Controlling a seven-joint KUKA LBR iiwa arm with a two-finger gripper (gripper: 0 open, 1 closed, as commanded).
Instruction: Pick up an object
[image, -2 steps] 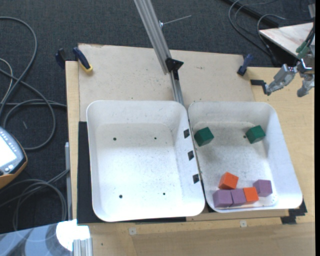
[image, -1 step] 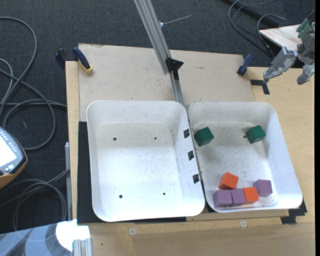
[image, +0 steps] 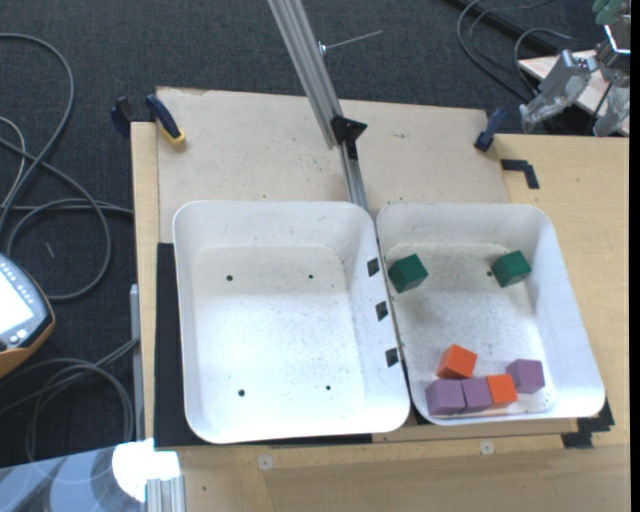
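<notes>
The right bin (image: 572, 310) holds several small blocks. Two green cubes lie toward its far side, one (image: 407, 272) by the left wall and one (image: 511, 268) further right. Near the front wall sit an orange cube (image: 458, 362), a second orange cube (image: 501, 389), a purple cube (image: 526, 376) and two purple blocks (image: 458, 396) in a tight cluster. My gripper (image: 563, 88) appears as grey metal at the top right, well beyond the bins and above the bench's far edge, with nothing seen in it.
The left bin (image: 183, 262) stands beside the right one, their walls touching. A slanted metal pole (image: 312, 75) rises from between the bins at the back. Clamps (image: 165, 118) (image: 490, 128) grip the bench's far corners. Cables lie on the floor to the left.
</notes>
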